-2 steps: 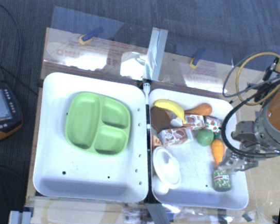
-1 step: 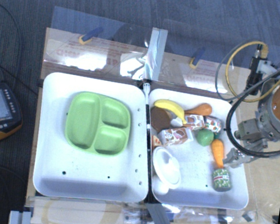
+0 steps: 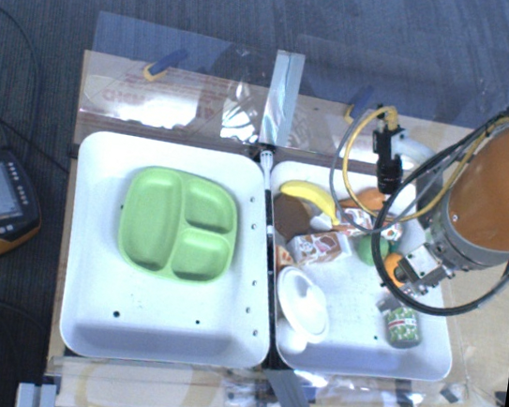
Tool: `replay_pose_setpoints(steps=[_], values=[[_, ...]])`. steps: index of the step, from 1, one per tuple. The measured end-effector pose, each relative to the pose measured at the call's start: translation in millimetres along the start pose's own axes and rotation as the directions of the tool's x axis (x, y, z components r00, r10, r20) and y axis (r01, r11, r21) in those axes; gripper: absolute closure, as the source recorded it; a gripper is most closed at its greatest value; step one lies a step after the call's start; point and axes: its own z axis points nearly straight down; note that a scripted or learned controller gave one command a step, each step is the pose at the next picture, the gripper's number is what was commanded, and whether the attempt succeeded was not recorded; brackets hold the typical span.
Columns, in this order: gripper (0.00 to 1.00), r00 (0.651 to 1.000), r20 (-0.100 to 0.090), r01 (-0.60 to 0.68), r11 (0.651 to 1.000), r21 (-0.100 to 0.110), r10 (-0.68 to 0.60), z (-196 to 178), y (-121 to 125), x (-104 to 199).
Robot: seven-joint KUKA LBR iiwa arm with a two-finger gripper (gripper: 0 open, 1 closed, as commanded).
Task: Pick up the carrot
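Note:
The carrot (image 3: 395,268) lies in the right bin (image 3: 346,349), toward its right side. I see an orange stub of it, with a green end to its left, and a black cable loop crosses it. The rest of the carrot is covered by my gripper (image 3: 413,262), which hangs right over the orange part, low in the bin. The arm's orange band (image 3: 499,182) and grey wrist come in from the right and hide the gripper's tip. Whether the carrot is held cannot be made out.
The right bin also holds a banana (image 3: 308,196), a brown item (image 3: 292,218), a snack packet (image 3: 316,248), a white cup (image 3: 304,302), a green can (image 3: 402,326) and an orange object (image 3: 366,198). A green divided plate (image 3: 178,224) lies in the left bin (image 3: 86,315).

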Motion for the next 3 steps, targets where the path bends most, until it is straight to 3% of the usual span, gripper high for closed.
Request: replay_pose_setpoints(steps=[1,2,3], values=[[1.0,0.959,-0.003,0.284,0.959,0.002,-0.284,-74,20,31],[1.0,0.983,0.0,0.182,0.983,0.001,-0.182,-62,18,57],[1.0,0.989,0.004,0.151,0.989,-0.001,-0.151,-13,22,92]])
